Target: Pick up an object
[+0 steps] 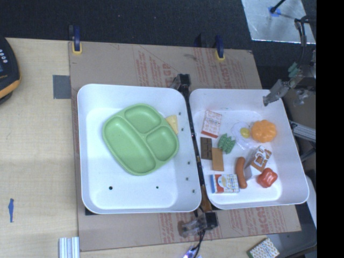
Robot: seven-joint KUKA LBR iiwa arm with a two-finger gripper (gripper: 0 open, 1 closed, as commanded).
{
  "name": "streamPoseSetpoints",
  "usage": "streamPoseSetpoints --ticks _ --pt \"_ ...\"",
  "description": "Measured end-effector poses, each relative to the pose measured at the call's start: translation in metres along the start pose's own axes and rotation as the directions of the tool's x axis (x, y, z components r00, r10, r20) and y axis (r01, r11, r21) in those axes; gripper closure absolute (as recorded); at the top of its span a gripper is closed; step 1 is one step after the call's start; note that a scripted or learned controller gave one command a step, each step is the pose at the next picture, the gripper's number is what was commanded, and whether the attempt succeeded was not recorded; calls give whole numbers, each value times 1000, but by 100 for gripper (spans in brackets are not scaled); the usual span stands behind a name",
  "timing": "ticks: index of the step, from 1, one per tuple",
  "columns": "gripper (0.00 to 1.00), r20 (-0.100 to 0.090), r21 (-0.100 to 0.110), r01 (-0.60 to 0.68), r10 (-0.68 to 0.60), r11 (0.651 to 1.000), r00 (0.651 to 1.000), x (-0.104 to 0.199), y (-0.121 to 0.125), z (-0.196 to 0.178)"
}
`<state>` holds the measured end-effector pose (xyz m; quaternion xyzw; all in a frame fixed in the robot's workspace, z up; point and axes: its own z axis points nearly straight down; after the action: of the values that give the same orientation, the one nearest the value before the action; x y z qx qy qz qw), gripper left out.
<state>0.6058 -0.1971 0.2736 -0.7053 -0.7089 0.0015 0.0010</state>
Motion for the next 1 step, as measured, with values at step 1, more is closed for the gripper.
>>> streamPoseSetpoints --ticks 1 --pt "0 -5 12 -2 3 1000 1000 -14 -84 130"
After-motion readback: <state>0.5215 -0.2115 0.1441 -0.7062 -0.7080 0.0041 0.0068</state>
